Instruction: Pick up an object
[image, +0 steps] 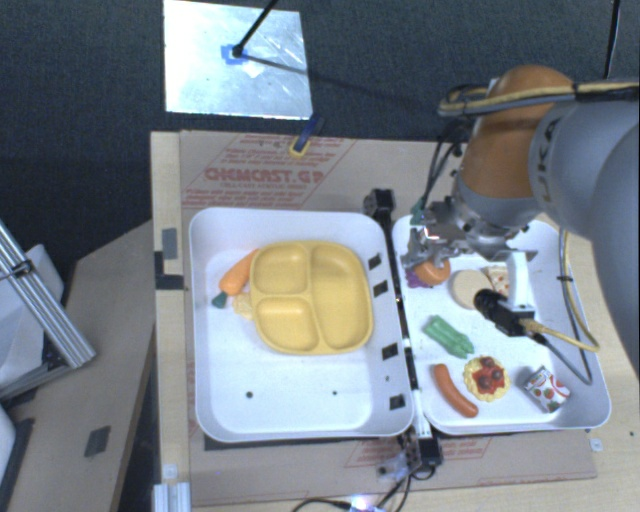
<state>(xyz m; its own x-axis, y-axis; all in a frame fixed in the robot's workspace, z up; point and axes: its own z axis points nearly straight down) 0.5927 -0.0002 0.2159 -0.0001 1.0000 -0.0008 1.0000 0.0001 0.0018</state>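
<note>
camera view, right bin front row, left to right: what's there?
Green pickle-like toy → red sausage → small round pizza toy → red-and-white can. The sausage, pizza and can lie nearest the front wall; the green toy sits a bit further back.

- The grey KUKA iiwa arm (590, 150) enters from the right edge of the camera view, its broad rounded casing filling the upper right corner.
- An orange band (510, 140) wraps the arm just above the wrist, bulging as a rounded dome, with black and yellow cables running across its top.
- Below the band the wrist narrows into a grey metal flange, pointing down and toward the view's left.
- The two-finger gripper (428, 252) hangs at the lower left end of the wrist, held low, its metal parts small and blurred; the set of its tips cannot be made out.
</note>
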